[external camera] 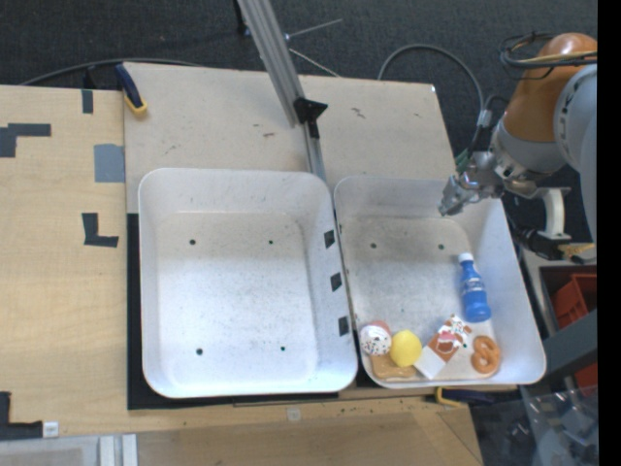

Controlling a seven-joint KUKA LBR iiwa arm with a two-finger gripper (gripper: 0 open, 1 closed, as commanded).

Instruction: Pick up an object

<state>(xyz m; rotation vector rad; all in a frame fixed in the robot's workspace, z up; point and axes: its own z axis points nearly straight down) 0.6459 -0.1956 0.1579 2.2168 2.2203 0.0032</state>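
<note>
From above, the camera view shows two shallow white bins side by side on a wooden bench. The right bin (408, 260) serves as the landmark here. The left bin (233, 280) touches its left wall.

The arm (548, 105) reaches in from the right, its orange band just beyond the right bin's upper right corner. The gripper (453, 202) hangs over that same upper right corner, just inside the rim, tilted down and to the left. Whether it is apart or together cannot be told from this angle, and nothing is seen between its tips.

All loose things lie in the right bin's lower right part, well apart from the gripper. A blue bottle (473, 289) lies near the right wall, its long axis running nearly straight up and down the picture, white cap pointing toward the bin's far edge and the gripper. Along the near wall sit a round white and red ball (375, 339), a yellow ball (406, 347) just beside it, a small red and white toy (448, 338), and an orange pretzel-like ring (484, 354) in the bin's near right corner. A tan flat piece (390, 367) lies under the two balls, against the near wall.

A grey metal pole (277, 56) slants down from the top to the right bin's upper left corner.
</note>
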